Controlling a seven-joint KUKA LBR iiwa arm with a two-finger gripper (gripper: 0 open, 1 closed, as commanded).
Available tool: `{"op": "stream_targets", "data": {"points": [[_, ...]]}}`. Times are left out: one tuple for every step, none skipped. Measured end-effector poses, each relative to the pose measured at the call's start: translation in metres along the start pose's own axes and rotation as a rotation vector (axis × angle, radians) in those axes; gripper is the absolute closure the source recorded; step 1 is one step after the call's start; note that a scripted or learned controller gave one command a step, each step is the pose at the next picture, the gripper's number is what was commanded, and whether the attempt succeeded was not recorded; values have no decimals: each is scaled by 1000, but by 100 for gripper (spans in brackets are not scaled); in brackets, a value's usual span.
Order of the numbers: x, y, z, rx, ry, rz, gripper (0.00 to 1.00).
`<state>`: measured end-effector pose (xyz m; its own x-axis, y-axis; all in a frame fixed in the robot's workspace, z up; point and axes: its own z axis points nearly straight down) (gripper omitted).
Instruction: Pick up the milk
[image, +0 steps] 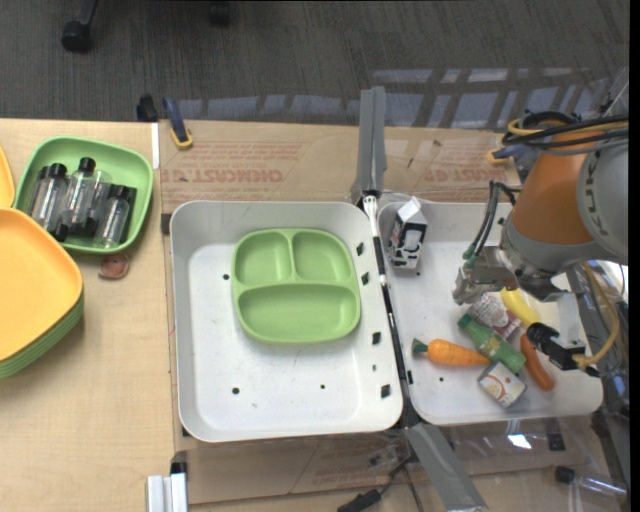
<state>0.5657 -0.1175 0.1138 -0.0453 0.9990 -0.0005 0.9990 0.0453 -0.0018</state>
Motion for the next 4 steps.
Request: {"op": "stream_targets", "data": {"points": [[36,13,-77,0,0,-76,100],[53,36,-146,-1,-1,-136,100],[61,15,-85,1,0,-229,100],[58,55,-119,-1,-1,-277,100]]}}
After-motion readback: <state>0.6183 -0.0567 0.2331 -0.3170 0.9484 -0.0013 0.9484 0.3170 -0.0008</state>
